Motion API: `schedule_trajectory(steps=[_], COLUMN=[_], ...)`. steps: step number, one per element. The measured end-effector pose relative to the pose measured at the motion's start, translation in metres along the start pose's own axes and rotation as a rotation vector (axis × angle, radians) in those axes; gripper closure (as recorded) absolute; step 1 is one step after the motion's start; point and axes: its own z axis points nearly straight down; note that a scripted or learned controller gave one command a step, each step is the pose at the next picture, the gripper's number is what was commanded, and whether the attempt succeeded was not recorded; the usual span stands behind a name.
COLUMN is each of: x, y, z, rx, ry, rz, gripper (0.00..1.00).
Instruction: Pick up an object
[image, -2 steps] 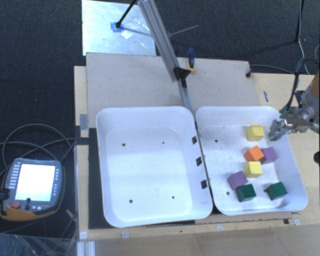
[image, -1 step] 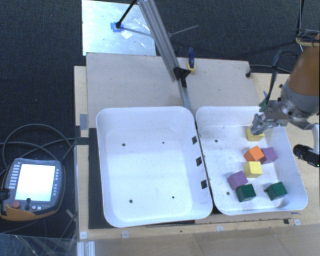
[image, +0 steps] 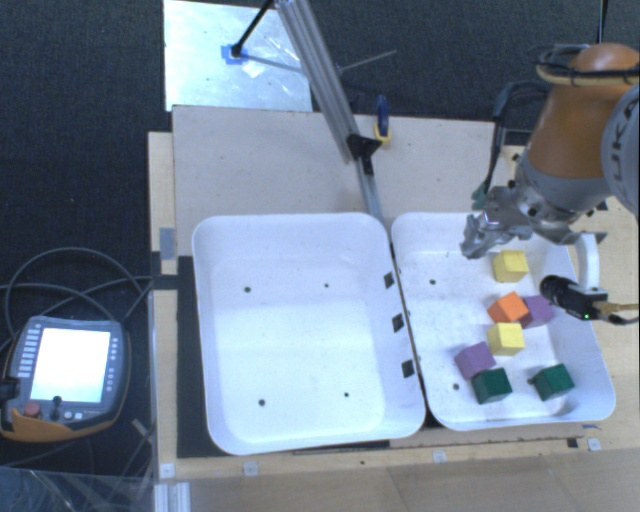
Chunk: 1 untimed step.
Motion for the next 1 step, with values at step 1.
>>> schedule_trajectory(steps=[1], x=[0.0451], y=[0.0209], z=[0.0139], rx=[0.002], ry=[0.0], rz=[0.001], gripper=[1.0])
